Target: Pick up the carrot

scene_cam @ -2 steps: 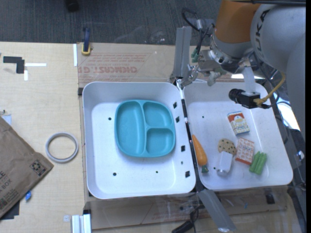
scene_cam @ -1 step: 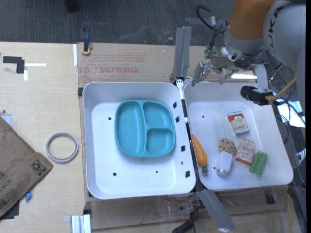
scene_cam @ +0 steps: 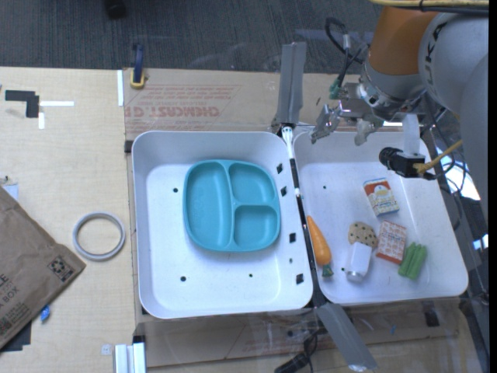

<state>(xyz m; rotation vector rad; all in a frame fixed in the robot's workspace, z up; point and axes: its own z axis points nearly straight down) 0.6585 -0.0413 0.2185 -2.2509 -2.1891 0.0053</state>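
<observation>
So the carrot [scene_cam: 318,241] is lying in the right bin [scene_cam: 443,231], pressed right up along that bin's left wall in the lower-middle of the frame, orange body angled a bit with the little green stub pointing down toward the bottom edge. The end effector [scene_cam: 342,128] hangs up at the top of the right bin, near the upper middle-right of the frame — its two fingers are spread apart and there's nothing between them, so it's well away from the carrot. My guess is this is a toy carrot: light, stiff, smooth plastic, probably a bit slippery and keen to roll. I'd grab it across the thick middle of the orange part, not the tapered tip or the green end. Tricky bit — it's hugging the wall, so one finger has barely any room on that side. A round biscuit thing [scene_cam: 361,234] and a small white bottle [scene_cam: 357,262] sit just beside it on the right, so that side is crowded too.
</observation>
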